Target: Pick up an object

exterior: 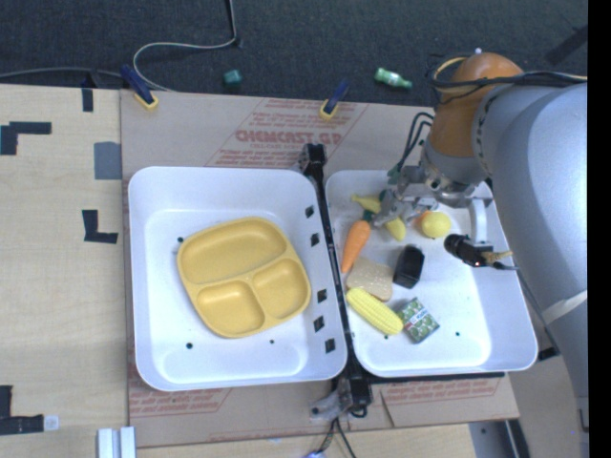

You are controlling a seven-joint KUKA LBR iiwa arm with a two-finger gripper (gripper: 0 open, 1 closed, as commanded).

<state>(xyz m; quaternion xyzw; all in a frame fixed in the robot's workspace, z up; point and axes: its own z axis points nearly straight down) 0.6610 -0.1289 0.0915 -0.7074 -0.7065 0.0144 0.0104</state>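
Note:
My gripper reaches down into the back left part of the right bin, below the orange band. Right beneath it lie a small yellow piece and a thin yellow banana-like item. An orange carrot lies just to the left, against the bin's left wall. A yellow lemon sits to the right of the gripper. Nearer the front are a black block, a tan cracker, a corn cob and a green packet.
The left bin holds a yellow divided plate. The grey arm covers the right bin's right side. A black divider with clips runs between the bins. Cables and small clamps lie beyond the bins at the back.

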